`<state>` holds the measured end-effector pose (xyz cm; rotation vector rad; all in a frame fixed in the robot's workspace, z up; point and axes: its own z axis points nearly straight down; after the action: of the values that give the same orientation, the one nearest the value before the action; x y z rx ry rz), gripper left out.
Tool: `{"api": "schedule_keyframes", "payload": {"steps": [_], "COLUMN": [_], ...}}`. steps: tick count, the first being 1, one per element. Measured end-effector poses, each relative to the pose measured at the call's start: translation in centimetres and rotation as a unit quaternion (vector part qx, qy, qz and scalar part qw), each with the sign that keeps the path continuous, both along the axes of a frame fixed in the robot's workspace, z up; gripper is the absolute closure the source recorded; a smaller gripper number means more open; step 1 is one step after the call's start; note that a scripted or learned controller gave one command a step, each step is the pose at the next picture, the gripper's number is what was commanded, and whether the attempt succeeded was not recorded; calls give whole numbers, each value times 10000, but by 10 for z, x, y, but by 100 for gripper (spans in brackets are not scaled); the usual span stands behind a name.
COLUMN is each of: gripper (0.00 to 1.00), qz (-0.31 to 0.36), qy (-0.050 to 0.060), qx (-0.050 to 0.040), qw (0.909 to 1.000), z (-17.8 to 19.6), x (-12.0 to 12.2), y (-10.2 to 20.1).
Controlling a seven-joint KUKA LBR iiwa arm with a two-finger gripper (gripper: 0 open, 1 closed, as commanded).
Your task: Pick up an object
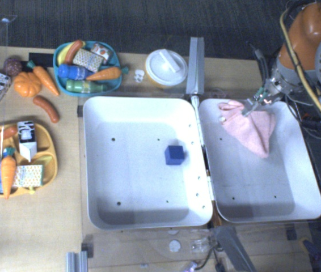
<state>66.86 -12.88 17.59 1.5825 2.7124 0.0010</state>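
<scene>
The gripper (253, 107) hangs over the far part of the right bin (296, 208), with its fingers pinched together on the upper edge of a pink cloth (251, 128). The cloth drapes down and toward the near side from that pinch point, spreading into a loose triangular fold whose lower tip lies on the bin floor just below and slightly right of the fingers; one corner of it trails out to the left of the gripper, toward the divider between the bins. Behind the gripper, up and to the right, the arm (313, 38) rises with its orange band and a bundle of cables. Well to the left of the gripper and somewhat nearer the camera, a small blue cube (174, 154) sits alone near the middle of the left bin (109, 123). Farther left and beyond the bins, on the wooden bench, stand a white lidded bowl (166, 67) and a blue basket of toy food (87, 68) (carrot, bottle and small boxes among them). Far off to the gripper's left, a yellow tray (47, 152) holds more toy groceries, with a loose toy pumpkin (26, 84) and a sausage (47, 109) lying on the bench between the basket and the tray.
</scene>
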Motion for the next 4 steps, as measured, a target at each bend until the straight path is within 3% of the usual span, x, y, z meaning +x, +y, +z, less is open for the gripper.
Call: {"api": "schedule_keyframes", "payload": {"steps": [1,2,3,4], "gripper": [100,0,0,0], "qz": [-265,-270,-78,-1139], "qy": [-74,-67,-115,-8], "qx": [-10,-10,-19,0], "qw": [9996,9996,9999,9935], "z": [-75,-76,-80,-52], "x": [-32,-32,-73,-66], "y": [-12,-12,-51,-76]}}
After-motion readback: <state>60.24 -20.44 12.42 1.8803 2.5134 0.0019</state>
